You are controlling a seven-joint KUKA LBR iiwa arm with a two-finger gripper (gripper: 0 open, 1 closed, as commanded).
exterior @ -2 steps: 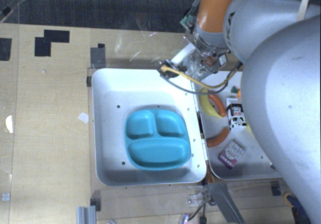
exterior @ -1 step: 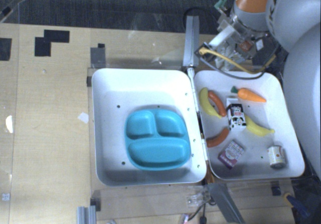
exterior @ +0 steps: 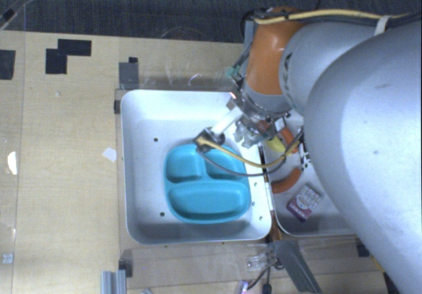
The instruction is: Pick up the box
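Camera view showed a blue plastic divided tray [exterior: 206, 190] in the left white bin [exterior: 142, 154], the gripper [exterior: 210, 139] over its upper edge; whether it was spread I couldn't tell. A small maroon-and-white box [exterior: 304, 200] lay in the right bin [exterior: 290, 225] near its left wall, so the arm ought to cross over and come down squarely.

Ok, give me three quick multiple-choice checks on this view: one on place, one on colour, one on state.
1. The box lies in:
A. the left bin
B. the right bin
C. the bench outside the bins

2. The divided tray is:
A. blue
B. red
C. white

3. The gripper is:
A. lifting the box
B. resting on the bench
C. above the left bin, at the tray's upper edge

Answers: 1 B, the box sits right of the wall between the bins. 2 A, the tray is plainly blue. 3 C, it hangs over the left bin, apart from the box.
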